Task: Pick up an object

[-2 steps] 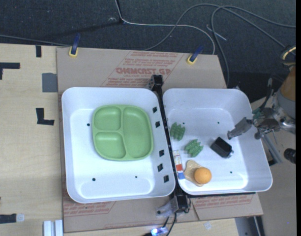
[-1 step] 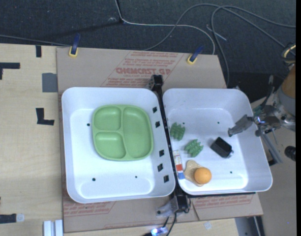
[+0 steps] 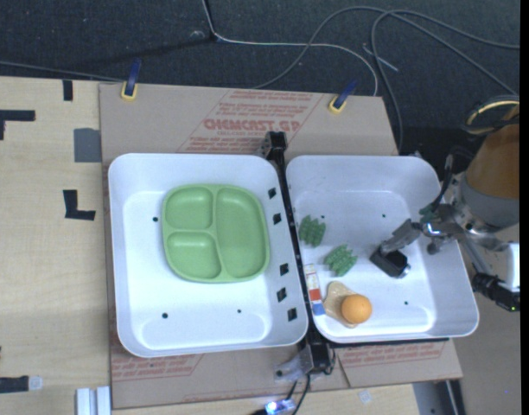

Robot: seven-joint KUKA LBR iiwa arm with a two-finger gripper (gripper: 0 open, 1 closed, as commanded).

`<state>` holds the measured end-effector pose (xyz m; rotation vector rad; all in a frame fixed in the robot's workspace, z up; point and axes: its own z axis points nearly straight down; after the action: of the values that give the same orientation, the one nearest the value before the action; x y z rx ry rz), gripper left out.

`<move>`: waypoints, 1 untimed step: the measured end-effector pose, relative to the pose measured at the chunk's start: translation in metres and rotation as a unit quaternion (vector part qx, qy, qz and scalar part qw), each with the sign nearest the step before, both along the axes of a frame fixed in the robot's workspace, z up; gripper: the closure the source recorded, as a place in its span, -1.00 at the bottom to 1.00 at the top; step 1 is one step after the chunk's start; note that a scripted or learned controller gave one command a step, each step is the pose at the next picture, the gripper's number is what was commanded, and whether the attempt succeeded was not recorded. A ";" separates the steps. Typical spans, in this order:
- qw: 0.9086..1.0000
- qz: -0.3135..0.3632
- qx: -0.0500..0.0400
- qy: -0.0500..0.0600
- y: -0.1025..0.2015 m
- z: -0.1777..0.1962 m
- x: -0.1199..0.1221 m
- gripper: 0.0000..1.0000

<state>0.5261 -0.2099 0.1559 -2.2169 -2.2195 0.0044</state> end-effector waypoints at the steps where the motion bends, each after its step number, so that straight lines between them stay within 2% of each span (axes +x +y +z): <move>1: 1.000 0.000 0.000 0.001 0.004 -0.064 -0.003 -1.00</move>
<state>0.5235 -0.2063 0.0916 -2.2162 -2.2187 0.0052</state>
